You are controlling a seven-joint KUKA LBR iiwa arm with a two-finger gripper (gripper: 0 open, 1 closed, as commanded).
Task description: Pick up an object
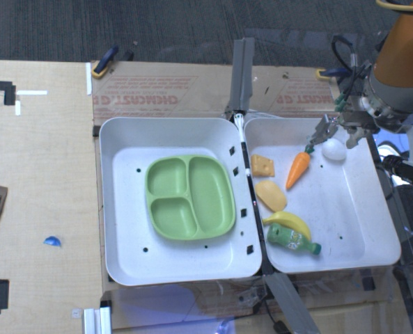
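The two-finger gripper (343, 132) hangs spread and released just above a small white egg-shaped object (333, 152) in the right white bin (359, 214).

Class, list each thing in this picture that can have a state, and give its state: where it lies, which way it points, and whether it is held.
pincer: open, above the egg, holding nothing.
egg: in the right bin, free.
carrot: lying flat, tip toward the near left.
green bottle: on its side, touching the banana.
banana: lying flat.
green divided plate: in the left bin, right way up.
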